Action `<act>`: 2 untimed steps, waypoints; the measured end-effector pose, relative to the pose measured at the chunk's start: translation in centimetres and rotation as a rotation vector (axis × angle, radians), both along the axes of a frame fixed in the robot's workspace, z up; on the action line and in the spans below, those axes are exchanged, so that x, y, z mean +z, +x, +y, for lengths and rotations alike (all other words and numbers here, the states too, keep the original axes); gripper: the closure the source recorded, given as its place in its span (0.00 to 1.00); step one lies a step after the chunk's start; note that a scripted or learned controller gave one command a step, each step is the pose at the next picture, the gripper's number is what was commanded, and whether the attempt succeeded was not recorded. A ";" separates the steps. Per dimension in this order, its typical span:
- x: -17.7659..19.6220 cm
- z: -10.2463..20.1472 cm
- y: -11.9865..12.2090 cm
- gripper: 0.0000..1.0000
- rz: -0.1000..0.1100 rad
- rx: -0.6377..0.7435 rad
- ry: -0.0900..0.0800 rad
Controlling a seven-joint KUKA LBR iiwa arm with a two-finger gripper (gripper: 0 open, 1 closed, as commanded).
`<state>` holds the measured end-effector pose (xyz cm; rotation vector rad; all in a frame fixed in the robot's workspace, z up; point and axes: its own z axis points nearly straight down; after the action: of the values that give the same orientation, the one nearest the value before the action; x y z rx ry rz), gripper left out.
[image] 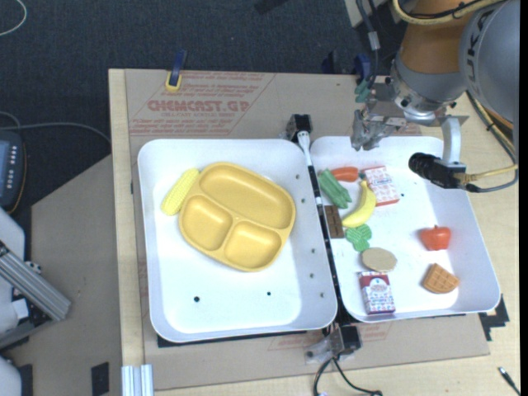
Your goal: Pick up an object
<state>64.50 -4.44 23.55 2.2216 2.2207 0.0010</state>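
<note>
Two white bins side by side on the counter (124, 221). Left bin (165, 295) carries a yellow divided tray (239, 214), tilted, with a yellow corn cob (180, 190) touching the tray's 9 o'clock edge.

Right bin (478, 254) holds the loose items: green pod (334, 188) near the dividing rim, orange-red piece (346, 173) just beside it at 12, banana (362, 205) curving through the middle, small red-and-white box (381, 185) touching the banana at its 2 o'clock. Green leafy piece (359, 238) sits below the banana, tan round cookie (379, 259) at its 5 o'clock, second red-and-white carton (375, 293) near the bin's 6 o'clock edge. Red tomato-like item (436, 238) and waffle wedge (440, 280) are at 4 o'clock, well apart from the banana cluster.

Arm enters from the 1–2 o'clock corner. Pincer (367, 139) hangs over the right bin's 11 o'clock corner, above the orange-red piece, nothing seen between its fingers. Fingers too small and dark to resolve; cannot tell whether apart or together.
</note>
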 end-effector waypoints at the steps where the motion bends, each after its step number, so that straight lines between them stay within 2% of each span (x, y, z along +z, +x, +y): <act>1: -1.7 -0.1 1.2 1.00 0.000 0.001 -0.001; 2: -1.5 0.2 1.2 1.00 -0.002 0.001 -0.001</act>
<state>65.73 -4.21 22.06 2.2192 2.2202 0.0014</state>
